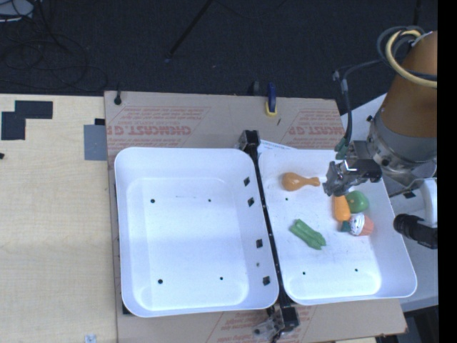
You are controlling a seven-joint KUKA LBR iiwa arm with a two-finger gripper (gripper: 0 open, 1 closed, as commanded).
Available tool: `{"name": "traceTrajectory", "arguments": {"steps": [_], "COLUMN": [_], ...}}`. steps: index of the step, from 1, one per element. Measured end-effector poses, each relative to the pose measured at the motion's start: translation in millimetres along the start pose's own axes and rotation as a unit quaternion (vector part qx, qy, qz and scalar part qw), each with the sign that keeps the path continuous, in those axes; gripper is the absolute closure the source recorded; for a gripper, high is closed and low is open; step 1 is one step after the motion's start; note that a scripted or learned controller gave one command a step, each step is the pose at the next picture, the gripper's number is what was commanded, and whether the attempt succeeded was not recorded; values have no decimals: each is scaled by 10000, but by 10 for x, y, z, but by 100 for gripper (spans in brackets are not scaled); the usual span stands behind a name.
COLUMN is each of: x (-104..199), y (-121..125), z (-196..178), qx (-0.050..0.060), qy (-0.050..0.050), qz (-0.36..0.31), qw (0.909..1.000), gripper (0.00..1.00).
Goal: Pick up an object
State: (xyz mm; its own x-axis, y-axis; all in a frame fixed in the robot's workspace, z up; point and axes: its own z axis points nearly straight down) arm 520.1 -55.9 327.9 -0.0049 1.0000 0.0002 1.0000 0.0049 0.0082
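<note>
In the right bin (357,284) lie an orange drumstick-shaped toy (298,182), a green elongated toy (308,234), an orange piece (342,209) beside a green round piece (358,201), and a small white, red and green toy (355,225). My gripper (338,184) hangs over the bin's upper right part, just right of the drumstick toy and just above the orange and green pieces. Nothing is visibly between its fingers.
The left bin (136,191) sits beside the right one, split from it by a black divider (258,213). Both rest on a cardboard sheet (178,120) over a pale wooden bench (50,220). The arm's body (410,120) fills the space right of the bins.
</note>
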Motion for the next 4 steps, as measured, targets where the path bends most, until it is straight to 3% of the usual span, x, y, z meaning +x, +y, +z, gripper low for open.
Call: {"name": "traceTrajectory", "arguments": {"steps": [1, 2, 3, 4], "x": [435, -101, 332, 426], "y": [-435, -435, -85, 613], "z": [519, -368, 248, -246], "qx": [98, 7, 84, 13], "qy": [12, -14, 5, -5], "qz": [7, 44, 4, 14], "qw": [10000, 10000, 10000, 10000], "gripper": [100, 100, 100, 100]}}
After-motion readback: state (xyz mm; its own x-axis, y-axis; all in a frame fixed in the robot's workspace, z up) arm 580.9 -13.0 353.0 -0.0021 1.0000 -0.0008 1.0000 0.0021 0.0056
